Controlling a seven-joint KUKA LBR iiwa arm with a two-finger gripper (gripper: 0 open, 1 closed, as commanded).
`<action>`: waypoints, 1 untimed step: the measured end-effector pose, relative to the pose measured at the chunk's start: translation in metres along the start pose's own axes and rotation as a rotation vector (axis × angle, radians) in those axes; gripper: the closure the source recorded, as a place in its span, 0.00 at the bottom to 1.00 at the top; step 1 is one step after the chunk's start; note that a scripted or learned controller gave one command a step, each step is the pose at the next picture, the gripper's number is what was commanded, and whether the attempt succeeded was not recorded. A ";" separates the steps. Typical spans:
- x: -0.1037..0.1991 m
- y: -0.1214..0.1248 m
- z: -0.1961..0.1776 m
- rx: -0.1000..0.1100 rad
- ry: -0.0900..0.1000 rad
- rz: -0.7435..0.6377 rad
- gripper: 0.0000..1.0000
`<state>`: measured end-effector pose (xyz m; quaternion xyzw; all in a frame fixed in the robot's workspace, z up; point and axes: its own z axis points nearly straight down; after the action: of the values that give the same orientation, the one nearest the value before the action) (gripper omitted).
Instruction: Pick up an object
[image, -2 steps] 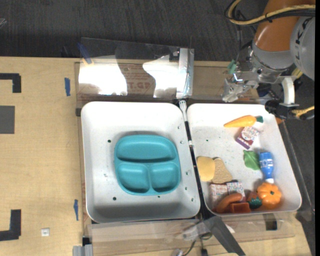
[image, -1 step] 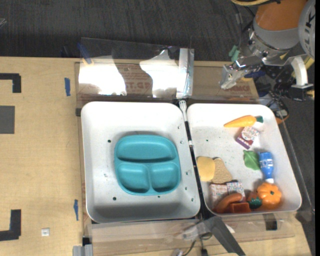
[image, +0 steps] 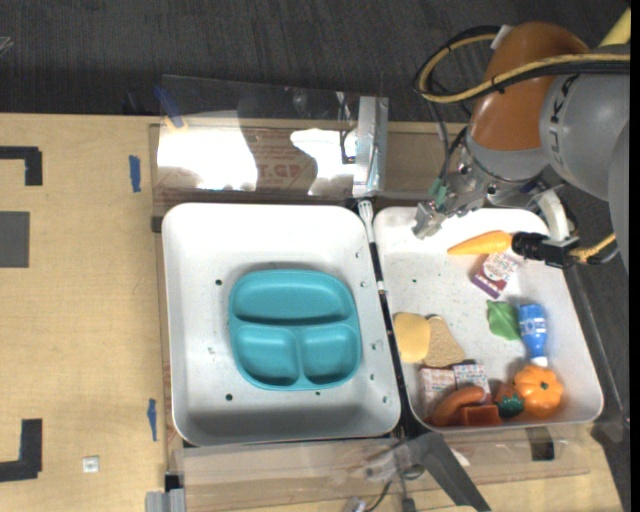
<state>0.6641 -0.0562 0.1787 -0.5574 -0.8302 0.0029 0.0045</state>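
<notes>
Likely target, judging by nearness: orange carrot (image: 480, 242), lying in the right bin (image: 590, 400) near its back wall. It sits just beside the claw (image: 431, 218), on the side toward the arm, slightly nearer the front of the bench. Long axis runs roughly across the bin, fat end pointing away from the claw, thin tip toward it. Claw hovers at the bin's back corner by the centre divider; nothing between its fingers, and whether it's wide or narrow I can't tell, too small and blurred.

Further out from the claw: purple-and-white packet (image: 497, 272) just past the carrot, then green piece (image: 503, 320) and blue bottle (image: 534, 330) toward the front. Yellow piece (image: 410, 335) and tan slice (image: 443, 345) lie straight forward of the claw, well apart from it. Pumpkin (image: 540, 388) and a red cluster fill the far front corner.

Nothing stands between claw and carrot. Black cable fitting (image: 535, 246) sits close to the carrot's fat end, poss. snag. Teal tray (image: 293, 328) in the left bin (image: 190, 300), opposite side, irrelevant.
</notes>
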 end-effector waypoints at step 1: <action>-0.001 0.003 -0.008 -0.012 -0.005 0.000 0.00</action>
<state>0.6673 -0.0561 0.1863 -0.5575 -0.8302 -0.0007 -0.0012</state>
